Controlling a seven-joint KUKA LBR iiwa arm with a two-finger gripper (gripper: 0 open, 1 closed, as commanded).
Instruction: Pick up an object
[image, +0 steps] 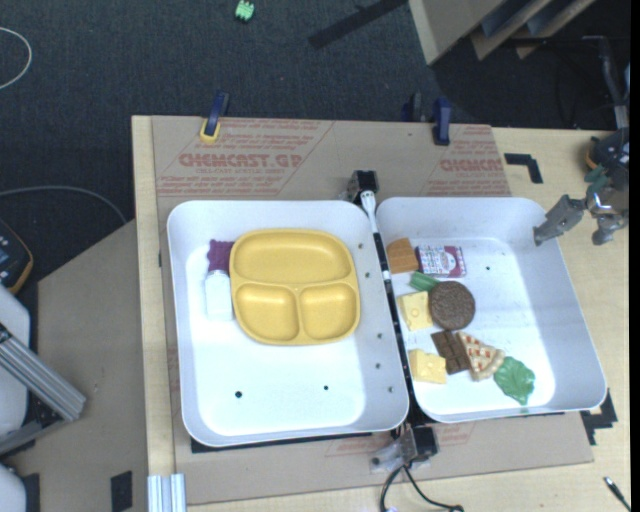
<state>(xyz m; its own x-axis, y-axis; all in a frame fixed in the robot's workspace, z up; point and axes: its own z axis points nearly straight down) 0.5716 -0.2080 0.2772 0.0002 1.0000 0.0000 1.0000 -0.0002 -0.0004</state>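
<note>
The right bin (560, 330) holds small toy foods along its left side: a tan cracker (402, 256), a red and white packet (441, 261), a round brown cookie (452, 305), two yellow cheese pieces (415, 312) (430, 367), a dark chocolate bar (452, 350), a waffle-like wedge (484, 358) and a green leaf (515, 380). My gripper (578, 232) hangs at the bin's upper right corner, over the rim and well apart from the foods. Its fingers (556, 220) are spread open with nothing between them.
The left bin (280, 400) holds a yellow divided plate (296, 285), with a purple item (219, 255) and a white piece (217, 296) beside its left edge. Clamps (211, 124) (441, 120) sit at the board's far edge. A black bracket (364, 186) stands between the bins.
</note>
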